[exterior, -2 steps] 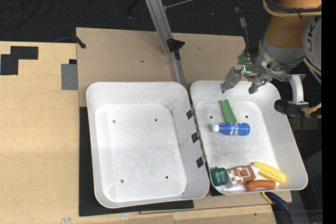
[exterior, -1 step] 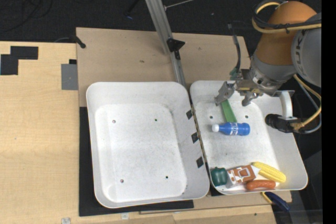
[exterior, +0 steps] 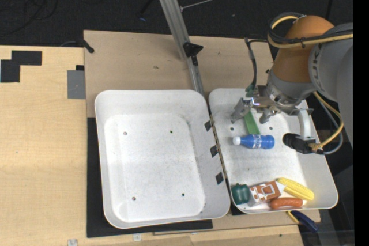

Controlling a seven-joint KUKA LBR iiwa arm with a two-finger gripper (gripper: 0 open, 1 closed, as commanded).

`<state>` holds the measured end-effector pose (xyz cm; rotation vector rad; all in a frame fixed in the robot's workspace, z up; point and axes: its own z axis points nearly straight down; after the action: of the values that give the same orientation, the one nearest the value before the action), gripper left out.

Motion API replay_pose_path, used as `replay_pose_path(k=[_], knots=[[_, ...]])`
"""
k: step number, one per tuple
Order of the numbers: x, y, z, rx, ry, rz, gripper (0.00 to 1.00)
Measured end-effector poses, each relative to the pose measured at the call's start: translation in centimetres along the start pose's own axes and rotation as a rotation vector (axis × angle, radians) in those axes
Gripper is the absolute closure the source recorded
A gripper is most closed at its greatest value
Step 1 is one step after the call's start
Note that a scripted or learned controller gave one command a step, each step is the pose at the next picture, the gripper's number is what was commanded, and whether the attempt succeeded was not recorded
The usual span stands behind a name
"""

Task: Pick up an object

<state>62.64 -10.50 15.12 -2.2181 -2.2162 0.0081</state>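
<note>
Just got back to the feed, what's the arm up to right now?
The gripper is down in the right bin, right over the upper end of a green stick-shaped object. Whether it actually has a grip is unclear from this angle. A blue bottle lies just below it. A corn cob, a sausage and a small packet sit along the bin's near edge.

Two bins side by side — the right bin (exterior: 320, 178) holds a bottle (exterior: 254, 142) mid-bin, with a corn cob (exterior: 296, 188) and a sausage (exterior: 285, 203) at its near edge.
</note>
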Motion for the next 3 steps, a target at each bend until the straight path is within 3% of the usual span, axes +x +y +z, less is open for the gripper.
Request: replay_pose_path(k=[1, 2, 3], knots=[[0.1, 0.0, 5.3, -0.003, 0.0, 0.001, 0.0], [-0.1, 0.0, 4.1, -0.003, 0.0, 0.008, 1.0], [0.8, 0.2, -1.8, -0.011, 0.0, -0.002, 1.0]])
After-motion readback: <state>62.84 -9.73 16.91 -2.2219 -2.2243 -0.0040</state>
